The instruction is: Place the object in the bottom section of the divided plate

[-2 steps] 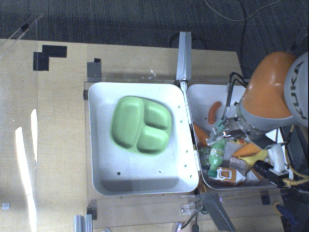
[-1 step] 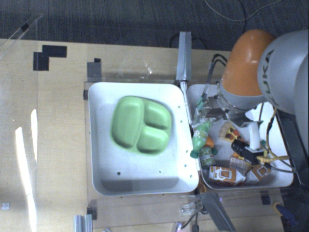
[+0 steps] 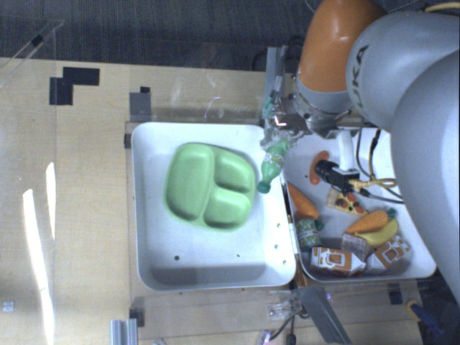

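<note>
While I watched from my station, the gripper (image 3: 277, 131) hung over the top right corner of the left bin (image 3: 215, 275), its fingers clenched on the neck end of a small green bottle (image 3: 269, 162) — the bottle dangled tilted, its cap end low, just above the rim between the two bins. I judged this the carry step: the object was up and on its way, not yet placed. The divided plate (image 3: 210, 185) sat in the middle of the left bin, just beside the bottle's low end. Next, I reckoned, the arm needed to swing left and toward the bin's near edge, over the plate's bottom section, then lower and release. The right bin (image 3: 424, 268) held the clutter — carrots (image 3: 303, 201), a banana (image 3: 384, 232), small cartons (image 3: 338, 261).
</note>
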Robot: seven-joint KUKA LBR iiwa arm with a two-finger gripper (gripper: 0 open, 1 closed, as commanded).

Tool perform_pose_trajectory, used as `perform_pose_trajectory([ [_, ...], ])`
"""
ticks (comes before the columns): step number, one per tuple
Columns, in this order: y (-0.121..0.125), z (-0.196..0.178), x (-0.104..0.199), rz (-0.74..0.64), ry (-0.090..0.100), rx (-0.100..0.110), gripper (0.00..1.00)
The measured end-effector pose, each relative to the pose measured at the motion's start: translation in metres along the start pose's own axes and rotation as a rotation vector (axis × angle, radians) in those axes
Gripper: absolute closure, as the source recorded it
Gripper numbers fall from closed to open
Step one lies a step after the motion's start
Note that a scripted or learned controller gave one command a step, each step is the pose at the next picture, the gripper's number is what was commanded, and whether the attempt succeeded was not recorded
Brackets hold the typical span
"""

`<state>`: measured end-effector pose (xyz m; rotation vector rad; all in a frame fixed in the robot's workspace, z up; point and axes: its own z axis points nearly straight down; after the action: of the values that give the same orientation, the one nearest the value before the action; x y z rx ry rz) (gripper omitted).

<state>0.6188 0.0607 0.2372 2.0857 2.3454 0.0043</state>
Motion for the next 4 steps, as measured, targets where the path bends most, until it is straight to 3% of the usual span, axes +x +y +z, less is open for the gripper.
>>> perform_pose_trajectory([
  [1, 0.036, 0.0, 0.054, 0.207, 0.0, -0.001, 1.0],
  [2, -0.007, 0.028, 0.041, 0.192, 0.0, 0.002, 1.0],
  [3, 0.045, 0.023, 0.061, 0.152, 0.0, 0.0, 1.0],
  [4, 0.025, 0.0, 0.12, 0.142, 0.002, -0.001, 1.0],
])
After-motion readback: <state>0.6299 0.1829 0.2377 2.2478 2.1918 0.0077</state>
